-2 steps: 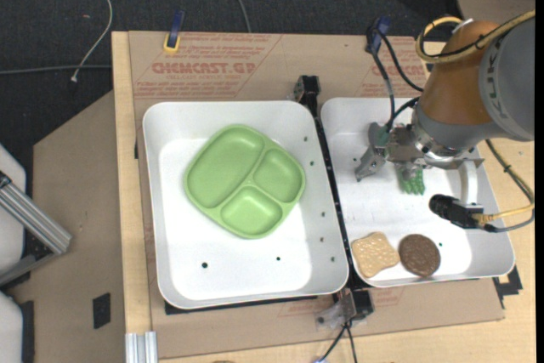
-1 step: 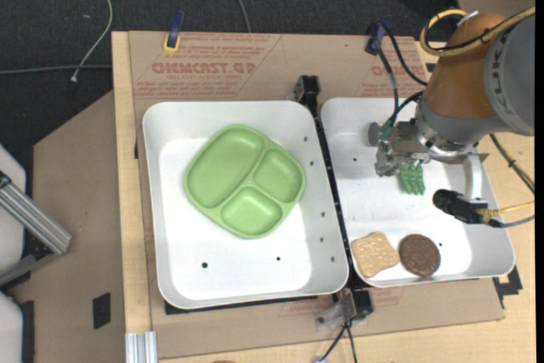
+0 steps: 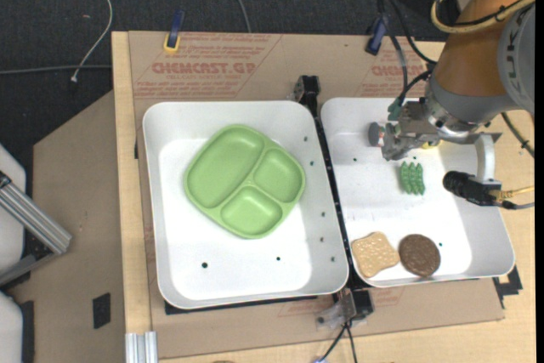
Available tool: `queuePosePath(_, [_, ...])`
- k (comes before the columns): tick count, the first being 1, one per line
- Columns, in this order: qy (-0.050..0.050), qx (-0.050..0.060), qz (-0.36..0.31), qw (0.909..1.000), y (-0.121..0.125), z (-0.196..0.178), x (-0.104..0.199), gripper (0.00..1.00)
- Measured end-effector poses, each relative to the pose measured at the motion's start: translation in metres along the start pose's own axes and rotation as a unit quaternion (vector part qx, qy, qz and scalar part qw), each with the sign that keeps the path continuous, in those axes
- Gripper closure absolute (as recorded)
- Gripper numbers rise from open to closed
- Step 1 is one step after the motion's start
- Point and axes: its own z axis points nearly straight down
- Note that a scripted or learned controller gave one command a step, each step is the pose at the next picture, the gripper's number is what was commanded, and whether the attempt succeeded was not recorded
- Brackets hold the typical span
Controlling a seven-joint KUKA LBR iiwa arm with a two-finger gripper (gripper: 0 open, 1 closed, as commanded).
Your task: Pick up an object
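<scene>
A pale green divided plate (image 3: 246, 180) lies in the white left bin (image 3: 161, 132). In the white right bin (image 3: 489, 225), lower right of the frame, are a dark green ridged piece (image 3: 412, 178), a speckled tan cracker (image 3: 374, 254) and a dark brown round cookie (image 3: 420, 255). The brown cardboard (image 3: 127, 208) under the bins carries red lettering.

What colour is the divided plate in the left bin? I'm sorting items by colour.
Light green; the divided plate shows plainly in the camera view.

Green plate (image 3: 246, 180) crowds left bin (image 3: 161, 183) (edges free).
</scene>
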Motion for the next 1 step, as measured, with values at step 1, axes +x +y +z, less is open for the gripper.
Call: queuePosePath(1, [0.000, 0.001, 0.000, 1.0000, 0.0012, -0.0257, 0.0002, 1.00])
